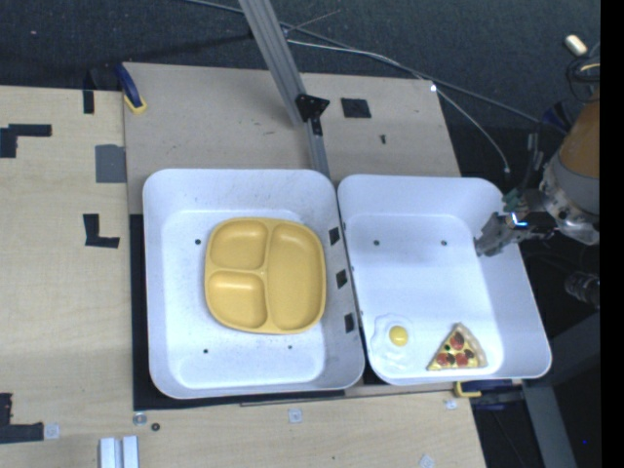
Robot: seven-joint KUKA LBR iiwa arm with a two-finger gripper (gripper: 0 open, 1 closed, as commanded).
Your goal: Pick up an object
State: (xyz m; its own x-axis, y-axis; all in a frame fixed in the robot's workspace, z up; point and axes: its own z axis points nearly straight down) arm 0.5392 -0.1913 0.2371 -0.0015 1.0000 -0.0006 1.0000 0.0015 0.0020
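— Where's the arm?

— Its gripper (497, 230) hangs over the right bin's (419, 203) right rim; jaws' state, cannot tell.

— And the objects?

— Toy fried egg (395, 337) and pizza slice (457, 350) lie near that bin's front; a yellow divided plate (265, 275) sits in the left bin (175, 261).

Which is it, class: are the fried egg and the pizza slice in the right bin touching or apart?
Apart. The camera view shows bare white bin floor between the fried egg and the pizza slice.
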